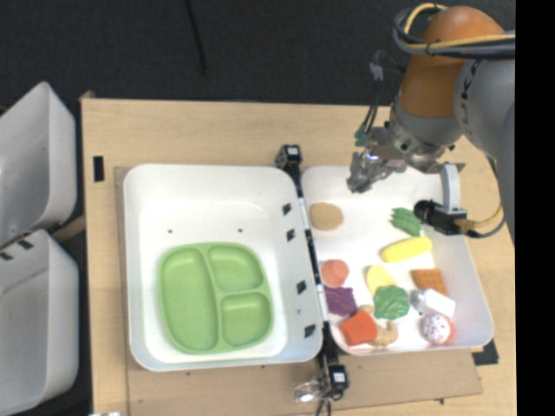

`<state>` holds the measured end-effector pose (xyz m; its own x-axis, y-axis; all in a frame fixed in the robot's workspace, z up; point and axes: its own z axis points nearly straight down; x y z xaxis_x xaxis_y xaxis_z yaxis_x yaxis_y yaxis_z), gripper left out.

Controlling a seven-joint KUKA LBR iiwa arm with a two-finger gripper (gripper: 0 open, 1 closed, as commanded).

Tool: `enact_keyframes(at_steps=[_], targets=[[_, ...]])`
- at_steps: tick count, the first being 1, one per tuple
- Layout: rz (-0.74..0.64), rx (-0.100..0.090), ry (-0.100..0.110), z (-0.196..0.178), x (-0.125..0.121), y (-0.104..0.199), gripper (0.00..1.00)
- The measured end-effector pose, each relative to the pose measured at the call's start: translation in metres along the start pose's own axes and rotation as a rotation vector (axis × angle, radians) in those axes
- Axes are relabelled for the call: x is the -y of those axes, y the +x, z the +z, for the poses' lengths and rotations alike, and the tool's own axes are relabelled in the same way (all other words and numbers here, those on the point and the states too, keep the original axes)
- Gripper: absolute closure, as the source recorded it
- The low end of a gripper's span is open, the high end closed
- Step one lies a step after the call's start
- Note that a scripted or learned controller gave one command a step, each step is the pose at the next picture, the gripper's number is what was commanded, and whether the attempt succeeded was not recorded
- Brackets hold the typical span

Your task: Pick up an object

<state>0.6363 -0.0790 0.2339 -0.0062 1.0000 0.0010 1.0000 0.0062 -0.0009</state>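
The jaws [362, 180] hang over the far end of the right bin [347, 178], pointing down at bare white floor; their tips are a dark, blurred cluster, so it cannot be told whether they are spread or pressed together, and nothing shows between them. They appear to touch no object. The nearest candidate for picking is the tan round piece [327, 216], just beside and below them in the view, lying apart from the rest, which probably makes it an easy target. Further out lie a green leafy piece [406, 221], a yellow banana-like piece [406, 250], a red round piece [335, 272], a purple piece [340, 301] and an orange-red block [359, 327], crowded toward the near end of that bin, some touching, so a clean grip there looks harder. The left bin [139, 232] holds a green divided tray [214, 296], likely a drop-off place. Both bins rest side by side on the wooden surface [217, 128].
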Motion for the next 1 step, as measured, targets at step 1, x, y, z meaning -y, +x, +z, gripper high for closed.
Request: enact_keyframes(at_steps=[1], targets=[[0.0, 0.0, -0.002, 0.0062, -0.013, 0.0541, 1.0]])
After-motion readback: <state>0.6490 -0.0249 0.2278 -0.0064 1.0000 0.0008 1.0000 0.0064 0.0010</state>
